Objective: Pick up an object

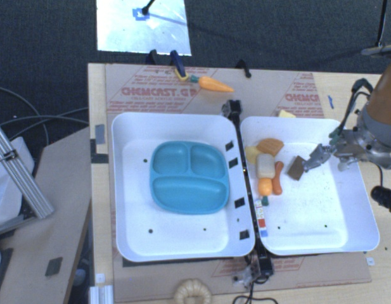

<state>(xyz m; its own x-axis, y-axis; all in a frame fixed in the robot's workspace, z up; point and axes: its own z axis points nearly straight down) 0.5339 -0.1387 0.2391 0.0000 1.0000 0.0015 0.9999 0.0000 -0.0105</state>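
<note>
My gripper (pixel 311 159) reaches in from the right, low over the middle of the right bin (pixel 347 233). A small brown piece (pixel 296 168) sits right at its tip; whether it is held is unclear. Just left of it lies a cluster of toy foods: a tan bread-like piece (pixel 270 146), a cream block (pixel 265 165), an orange piece (pixel 265 187), a red-orange sausage (pixel 279 177) and a yellowish bit (pixel 251 154). The cluster lies against the bin's left wall.
The left bin (pixel 135 233) holds a blue divided plate (pixel 189 176). A toy carrot (pixel 212 85) lies on the bench behind the bins, beside a blue clip (pixel 178 65). A yellow piece (pixel 286 114) rests at the right bin's far rim. The arm's body (pixel 379 132) overhangs the right edge.
</note>
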